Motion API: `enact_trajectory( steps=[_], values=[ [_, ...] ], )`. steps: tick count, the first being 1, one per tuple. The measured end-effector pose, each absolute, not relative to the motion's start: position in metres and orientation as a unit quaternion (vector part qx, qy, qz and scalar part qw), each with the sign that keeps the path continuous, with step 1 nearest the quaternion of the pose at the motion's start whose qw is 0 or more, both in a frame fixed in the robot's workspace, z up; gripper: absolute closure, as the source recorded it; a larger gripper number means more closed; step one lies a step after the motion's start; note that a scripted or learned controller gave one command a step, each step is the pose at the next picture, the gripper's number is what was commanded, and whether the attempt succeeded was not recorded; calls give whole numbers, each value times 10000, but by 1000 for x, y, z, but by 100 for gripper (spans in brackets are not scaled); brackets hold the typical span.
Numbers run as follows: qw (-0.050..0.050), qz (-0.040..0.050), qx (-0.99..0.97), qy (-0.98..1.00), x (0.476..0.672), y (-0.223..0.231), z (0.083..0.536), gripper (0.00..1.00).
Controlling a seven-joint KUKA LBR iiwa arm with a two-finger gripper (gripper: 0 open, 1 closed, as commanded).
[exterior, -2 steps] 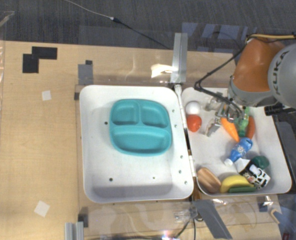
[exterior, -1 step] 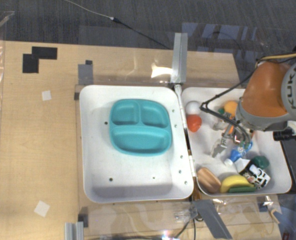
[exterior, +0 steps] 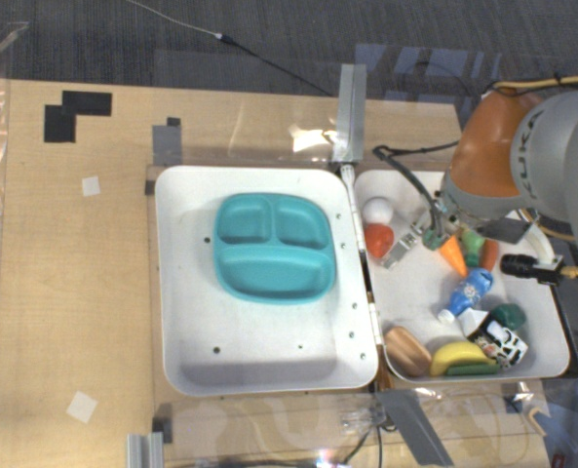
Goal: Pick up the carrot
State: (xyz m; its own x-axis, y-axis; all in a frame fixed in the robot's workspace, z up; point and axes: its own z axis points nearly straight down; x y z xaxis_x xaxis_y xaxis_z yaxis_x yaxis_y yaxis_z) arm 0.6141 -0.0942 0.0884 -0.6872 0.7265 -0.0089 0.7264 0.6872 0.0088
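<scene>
The pincer (exterior: 420, 234) hangs low in the right bin (exterior: 561, 354), in its upper middle part, reaching in from the grey arm (exterior: 561, 154) with its orange band (exterior: 488, 149). Its metal fingers sit just left of the carrot (exterior: 452, 253); whether they stand apart or together cannot be told from this slanted look, and nothing shows plainly between them.

The carrot lies just beside the pincer's right side, its orange body pointing down and to the right, with a green piece (exterior: 474, 246) touching its far side. To the pincer's left, a red-orange round item (exterior: 378, 237) rests near the bin's left wall, and a white ball (exterior: 377, 209) sits just above that.

Below the carrot lies a small blue and white bottle (exterior: 467, 295), tilted. Further down, a dark green item (exterior: 508, 315) sits next to a black and white toy (exterior: 501, 344). Along the bin's lower edge, a yellow banana (exterior: 461, 357) lies beside a tan, bread-like piece (exterior: 406, 349).

The left bin (exterior: 186, 349) holds a teal divided plate (exterior: 273, 247) near its middle. Both bins rest side by side on the wooden surface (exterior: 64, 291), which carries black tape marks (exterior: 74, 113) at its upper left.
</scene>
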Motion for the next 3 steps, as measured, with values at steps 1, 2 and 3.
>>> enact_trajectory(
  steps=[1,2,3],
  values=[
    [53,17,4421,8970,580,-130,89,0],
    [48,16,5214,8533,651,-159,88,0],
    [48,20,5761,8174,589,-131,88,0]
  ],
)
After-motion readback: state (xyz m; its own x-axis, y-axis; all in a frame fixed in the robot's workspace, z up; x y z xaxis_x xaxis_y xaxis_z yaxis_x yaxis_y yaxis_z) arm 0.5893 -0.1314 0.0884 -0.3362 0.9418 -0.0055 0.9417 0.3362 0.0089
